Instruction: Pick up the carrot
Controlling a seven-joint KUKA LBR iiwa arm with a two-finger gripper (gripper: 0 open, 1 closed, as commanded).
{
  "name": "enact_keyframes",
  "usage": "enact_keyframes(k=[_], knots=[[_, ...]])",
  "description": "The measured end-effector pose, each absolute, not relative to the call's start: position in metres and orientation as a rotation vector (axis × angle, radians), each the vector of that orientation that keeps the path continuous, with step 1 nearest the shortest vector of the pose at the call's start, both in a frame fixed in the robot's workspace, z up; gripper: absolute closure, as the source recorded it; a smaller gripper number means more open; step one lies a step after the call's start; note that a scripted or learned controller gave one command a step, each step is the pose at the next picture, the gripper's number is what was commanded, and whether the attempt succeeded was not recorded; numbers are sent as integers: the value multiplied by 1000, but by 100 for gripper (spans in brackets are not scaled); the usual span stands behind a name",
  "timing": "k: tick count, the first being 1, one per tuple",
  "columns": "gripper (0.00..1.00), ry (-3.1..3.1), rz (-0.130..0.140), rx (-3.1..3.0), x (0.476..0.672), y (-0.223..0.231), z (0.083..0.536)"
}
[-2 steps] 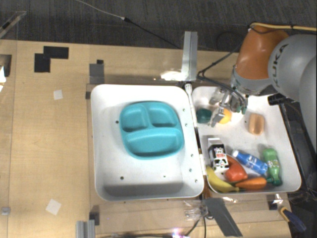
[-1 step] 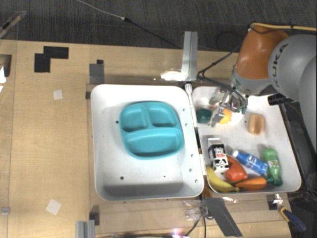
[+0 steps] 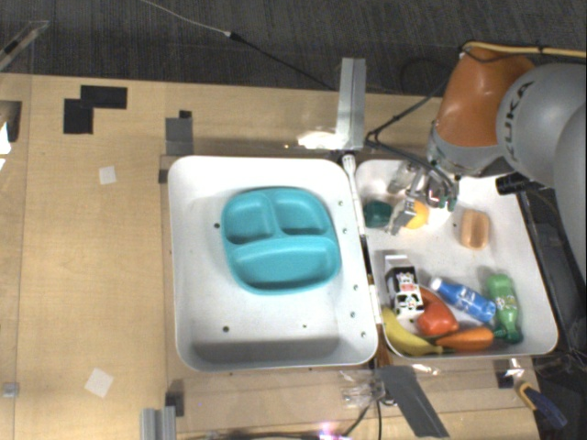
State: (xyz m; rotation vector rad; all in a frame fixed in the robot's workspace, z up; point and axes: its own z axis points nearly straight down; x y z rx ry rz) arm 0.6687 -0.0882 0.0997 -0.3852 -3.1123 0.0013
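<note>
Carrot (image 3: 468, 339) sat at the right bin's (image 3: 537, 273) 6 o'clock, beside the banana (image 3: 408, 337). Gripper (image 3: 415, 200) hung up near 11 o'clock by something yellow, grip impossible to tell. Looked like approach stage; next needed a swing down to 6.

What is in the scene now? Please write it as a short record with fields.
left bin: holds a teal plate
right bin: holds the toys
carrot: lying at the near edge of the right bin, beside a banana
gripper: low over the far left part of the right bin, above a yellow toy, away from the carrot
other items: tan block, blue bottle
</note>
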Motion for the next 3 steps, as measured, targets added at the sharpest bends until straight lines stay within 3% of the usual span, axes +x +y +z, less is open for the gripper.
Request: enact_keyframes(k=[3], knots=[[0, -3112, 1, -385, 669, -88, 100]])
